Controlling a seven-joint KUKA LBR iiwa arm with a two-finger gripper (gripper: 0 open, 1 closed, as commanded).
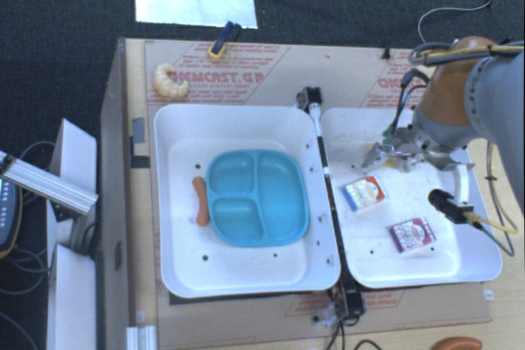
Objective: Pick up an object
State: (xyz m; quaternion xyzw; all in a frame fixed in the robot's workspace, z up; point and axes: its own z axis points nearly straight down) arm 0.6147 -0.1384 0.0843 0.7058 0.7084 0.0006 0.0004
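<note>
Camera view is looking down on 2 shallow white plastic bins, and the divider rail [323, 168] between them is serving as the landmark for everything that follows. To the left of the rail, the left bin [176, 262] is holding a light-blue sectioned plastic tray [257, 197], with a small orange toy sausage [200, 201] lying just beyond the tray's far side from the rail. To the right of the rail, the right bin [476, 262] is carrying the likely targets: a small white-and-orange packet [365, 193] lying flat close to the rail, and a dark red packet [412, 234] sitting farther from the rail, nearer the bin's front. Both are lying loose and well apart, which is leaving room for fingers to come down around either.

Reaching in from the right, the grey arm is bending at its orange band, with the wrist tilting down toward the bin floor. The gripper [385, 156] is hanging just behind the white-and-orange packet, apart from it. Its metal fingers are appearing spread, with nothing between them, so no object is being held yet.
</note>
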